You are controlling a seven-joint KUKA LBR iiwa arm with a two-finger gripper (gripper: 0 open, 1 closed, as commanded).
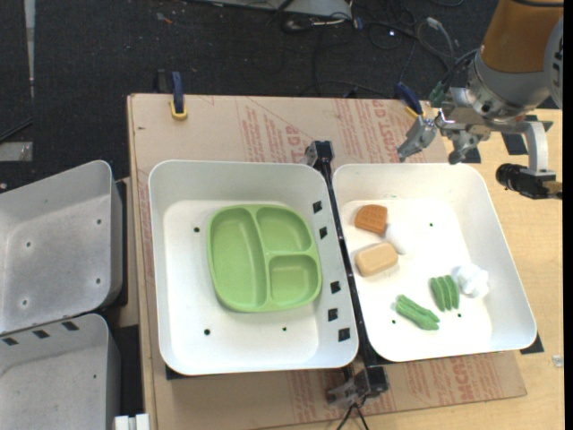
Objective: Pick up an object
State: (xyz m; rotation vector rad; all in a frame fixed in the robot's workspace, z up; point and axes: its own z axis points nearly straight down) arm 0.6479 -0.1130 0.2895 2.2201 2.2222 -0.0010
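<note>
Hovering above the right bin's far rim, the gripper has fingers apart and empty; no item lifted yet, pick remains

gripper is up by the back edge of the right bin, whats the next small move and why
Probably bring the gripper forward and down toward the orange-brown piece, the nearest item. The gripper hangs above the far rim of the right bin with its jaws apart and nothing between them, while every loose item lies lower in that bin, so it has to close the gap first.
</note>
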